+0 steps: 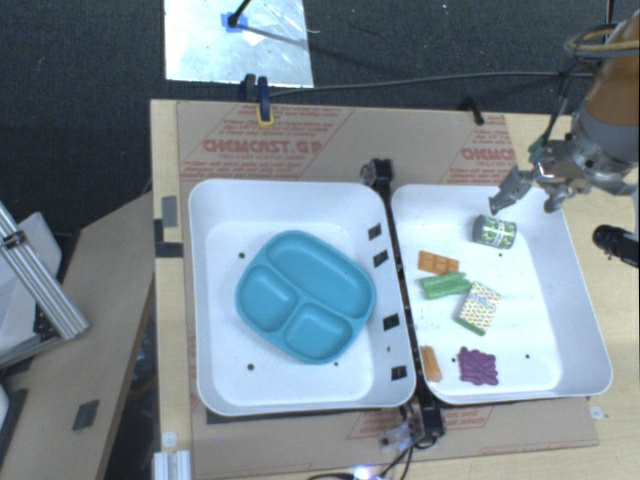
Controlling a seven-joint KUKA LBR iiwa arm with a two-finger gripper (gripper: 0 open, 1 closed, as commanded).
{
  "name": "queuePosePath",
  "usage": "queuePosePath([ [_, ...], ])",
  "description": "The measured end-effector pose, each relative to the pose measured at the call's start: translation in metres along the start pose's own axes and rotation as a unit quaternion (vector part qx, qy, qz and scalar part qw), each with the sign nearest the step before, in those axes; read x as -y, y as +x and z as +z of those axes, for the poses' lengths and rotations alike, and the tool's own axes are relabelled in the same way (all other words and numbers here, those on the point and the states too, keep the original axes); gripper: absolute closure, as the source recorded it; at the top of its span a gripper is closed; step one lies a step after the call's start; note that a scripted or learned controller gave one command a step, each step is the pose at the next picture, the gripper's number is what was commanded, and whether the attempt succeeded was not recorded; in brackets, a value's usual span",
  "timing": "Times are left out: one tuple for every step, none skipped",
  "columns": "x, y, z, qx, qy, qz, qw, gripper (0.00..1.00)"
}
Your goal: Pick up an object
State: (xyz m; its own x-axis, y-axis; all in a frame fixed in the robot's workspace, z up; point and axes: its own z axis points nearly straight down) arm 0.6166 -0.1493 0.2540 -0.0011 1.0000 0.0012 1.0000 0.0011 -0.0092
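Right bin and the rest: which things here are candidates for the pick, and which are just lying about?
Job:
gripper, open above the right bin
green can
orange wafer
green block
patterned box
purple grapes
orange stick

Lying about:
blue divided plate, left bin
blue clamp

Bench on dark carpet, seen from above at a slant

A tan board [300, 138] printed with red "CHEMCAST GP" lettering covers the bench top, held at its far edge by a blue and yellow clamp [262, 98]. Dark carpet [80, 68] lies beyond, with a shiny silver sheet [238, 28] on it. A black cable [430, 80] crosses the floor, and an aluminium rail [40, 283] juts in at left.
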Motion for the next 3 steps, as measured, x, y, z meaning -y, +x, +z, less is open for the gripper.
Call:
queuePosePath([
  [-0.002, 0.0, -0.007, 0.001, -0.005, -0.001, 1.0, 0.0],
  [-0.008, 0.006, 0.052, 0.0, -0.004, -0.002, 1.0, 0.0],
  [-0.014, 0.011, 0.096, 0.001, -0.004, -0.003, 1.0, 0.0],
])
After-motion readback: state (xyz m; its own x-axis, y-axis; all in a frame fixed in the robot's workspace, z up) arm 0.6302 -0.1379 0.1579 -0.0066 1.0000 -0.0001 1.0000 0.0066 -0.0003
